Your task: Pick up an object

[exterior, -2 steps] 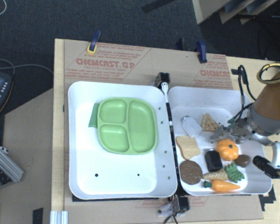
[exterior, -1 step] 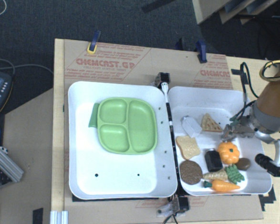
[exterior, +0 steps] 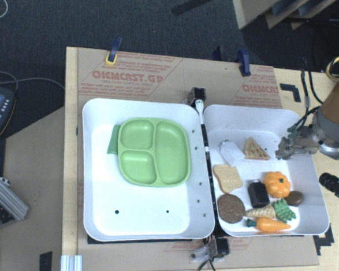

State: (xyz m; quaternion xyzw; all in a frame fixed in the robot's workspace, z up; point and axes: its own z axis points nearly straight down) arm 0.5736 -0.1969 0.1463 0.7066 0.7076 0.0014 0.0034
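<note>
The right bin (exterior: 257, 118) holds several toy foods: a tan sandwich wedge (exterior: 255, 149), a white piece (exterior: 231, 152), a bread slice (exterior: 228, 178), a brown round patty (exterior: 231, 207), a black block (exterior: 258, 195), an orange pumpkin (exterior: 277, 185), a dark brown piece (exterior: 295, 198), a carrot (exterior: 272, 225) and green broccoli (exterior: 284, 210). My gripper (exterior: 286, 149) hangs at the bin's right side, just right of the sandwich wedge and above the pumpkin. Nothing shows between its fingers.
The left bin (exterior: 97, 173) carries a green divided plate (exterior: 154, 151). A black divider with screws (exterior: 205, 163) runs between the bins. Clamps (exterior: 243, 62) hold the cardboard sheet at the back. Cables (exterior: 309, 84) run near the arm on the right.
</note>
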